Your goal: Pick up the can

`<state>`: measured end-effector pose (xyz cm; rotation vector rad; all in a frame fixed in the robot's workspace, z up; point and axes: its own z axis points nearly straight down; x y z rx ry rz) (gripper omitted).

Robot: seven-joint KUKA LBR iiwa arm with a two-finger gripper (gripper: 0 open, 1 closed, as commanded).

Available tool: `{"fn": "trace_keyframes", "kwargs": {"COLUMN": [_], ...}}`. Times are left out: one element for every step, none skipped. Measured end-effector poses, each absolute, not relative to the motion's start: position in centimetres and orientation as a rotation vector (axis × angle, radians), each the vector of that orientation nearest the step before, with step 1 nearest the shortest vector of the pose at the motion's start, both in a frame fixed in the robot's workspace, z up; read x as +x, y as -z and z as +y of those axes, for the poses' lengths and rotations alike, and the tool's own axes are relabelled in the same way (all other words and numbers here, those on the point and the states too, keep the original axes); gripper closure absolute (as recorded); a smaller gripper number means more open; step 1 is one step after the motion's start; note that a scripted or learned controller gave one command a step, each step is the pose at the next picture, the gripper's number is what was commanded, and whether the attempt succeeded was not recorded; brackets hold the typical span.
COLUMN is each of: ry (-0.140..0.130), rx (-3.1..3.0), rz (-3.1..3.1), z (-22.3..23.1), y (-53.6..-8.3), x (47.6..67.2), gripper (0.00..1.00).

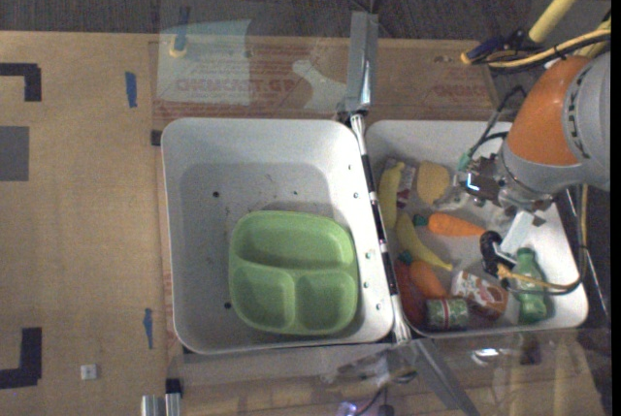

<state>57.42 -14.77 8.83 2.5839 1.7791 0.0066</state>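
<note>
**Can not yet grasped; the pickup is all still to do.**
The can (446,312) lies near-left in the right bin (437,135). The gripper (473,194) hovers farther back, above the carrot (456,226); whether it is open cannot be told.

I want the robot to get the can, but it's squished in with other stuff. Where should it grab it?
Probably grip the can across its round middle, coming straight down from above. It lies on its side by the bin's near wall, with a red-and-white packet crowding it, so a sideways approach looks blocked.
</note>
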Motion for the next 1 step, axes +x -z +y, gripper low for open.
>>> {"fn": "trace_keyframes", "kwargs": {"ry": [0.003], "rx": [2.72], "rz": [1.58], "z": [-15.17], "y": [-13.12], "x": [53.48], "gripper": [0.0]}}
